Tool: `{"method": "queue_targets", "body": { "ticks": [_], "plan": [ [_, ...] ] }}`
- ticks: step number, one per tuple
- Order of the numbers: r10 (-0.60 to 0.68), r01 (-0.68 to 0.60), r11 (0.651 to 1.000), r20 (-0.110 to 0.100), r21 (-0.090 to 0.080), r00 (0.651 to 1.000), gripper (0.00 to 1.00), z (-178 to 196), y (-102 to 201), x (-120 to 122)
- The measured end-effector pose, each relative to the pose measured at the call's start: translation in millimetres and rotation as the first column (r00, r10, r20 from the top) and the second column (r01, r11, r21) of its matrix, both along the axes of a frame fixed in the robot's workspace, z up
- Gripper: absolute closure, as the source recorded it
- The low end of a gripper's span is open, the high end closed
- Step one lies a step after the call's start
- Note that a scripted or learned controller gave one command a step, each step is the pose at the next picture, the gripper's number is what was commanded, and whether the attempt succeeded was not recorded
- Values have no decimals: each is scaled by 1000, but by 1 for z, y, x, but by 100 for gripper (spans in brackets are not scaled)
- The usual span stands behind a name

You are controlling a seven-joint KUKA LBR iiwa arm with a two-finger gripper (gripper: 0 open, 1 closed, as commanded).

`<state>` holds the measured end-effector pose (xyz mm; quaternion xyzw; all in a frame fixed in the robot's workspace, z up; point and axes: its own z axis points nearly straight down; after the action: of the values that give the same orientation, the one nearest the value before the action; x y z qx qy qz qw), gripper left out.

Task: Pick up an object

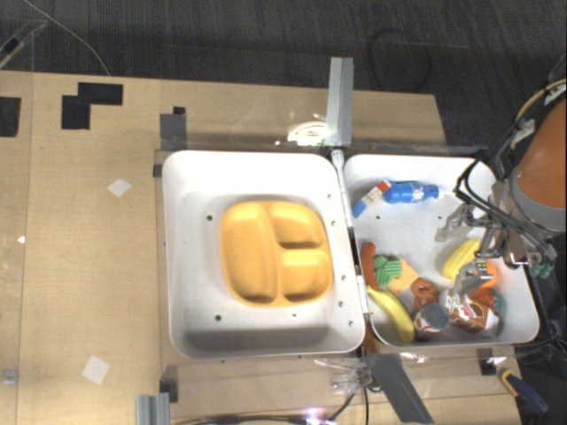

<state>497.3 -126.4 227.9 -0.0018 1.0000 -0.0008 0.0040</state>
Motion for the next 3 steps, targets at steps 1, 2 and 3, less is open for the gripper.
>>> {"method": "queue_targets", "body": {
  "ticks": [1,2,3],
  "plan": [
    [-256,256,967,13,2,967,0,-135,-25,21],
    [-406,406,914,10,6,914,0,-136,-14,79],
    [-515,515,857,-1,6,857,0,-112,28,27]
  ]
}}
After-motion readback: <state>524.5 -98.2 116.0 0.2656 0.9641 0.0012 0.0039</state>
